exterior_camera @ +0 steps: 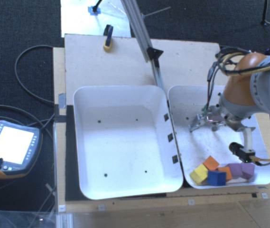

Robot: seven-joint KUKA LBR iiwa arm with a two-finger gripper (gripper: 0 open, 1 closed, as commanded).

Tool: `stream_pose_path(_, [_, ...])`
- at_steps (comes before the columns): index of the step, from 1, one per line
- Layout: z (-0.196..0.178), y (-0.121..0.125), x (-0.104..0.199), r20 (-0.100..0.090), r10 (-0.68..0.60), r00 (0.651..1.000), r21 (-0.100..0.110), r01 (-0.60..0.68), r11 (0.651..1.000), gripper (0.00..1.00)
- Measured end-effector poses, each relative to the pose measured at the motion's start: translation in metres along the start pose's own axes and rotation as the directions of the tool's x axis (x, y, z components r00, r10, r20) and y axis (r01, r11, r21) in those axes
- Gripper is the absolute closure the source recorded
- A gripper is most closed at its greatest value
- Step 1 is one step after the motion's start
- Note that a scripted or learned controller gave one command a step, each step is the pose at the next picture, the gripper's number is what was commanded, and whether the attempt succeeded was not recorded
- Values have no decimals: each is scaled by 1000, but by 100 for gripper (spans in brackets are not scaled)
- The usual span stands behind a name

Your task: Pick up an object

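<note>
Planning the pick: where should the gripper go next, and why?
Probably toward the bin's near corner, then down. The gripper hangs over bare floor of the right bin, while the blocks, yellow block, blue block and orange block among them, sit clustered there, apart from it.

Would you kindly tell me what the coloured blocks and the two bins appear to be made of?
The blocks look like matte foam or painted wood: flat colours, no shine, soft-looking edges; which one is unclear. The bins, left and right, look like thin moulded white plastic: smooth, rounded corners, slightly glossy.

Bright even overhead light; white bins glare; soft shadows; slight blur.
</note>
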State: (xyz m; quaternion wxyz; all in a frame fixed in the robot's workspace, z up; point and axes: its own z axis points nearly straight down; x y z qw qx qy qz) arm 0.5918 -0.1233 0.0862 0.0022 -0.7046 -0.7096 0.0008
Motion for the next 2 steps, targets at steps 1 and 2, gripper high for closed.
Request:
stream_pose_path(1, [-145,-51,-55,7,9,1000,-13,-9,1000,0])
stream_pose_path(2, [-37,-27,-31,1,1,1000,-1,-1,1000,0])
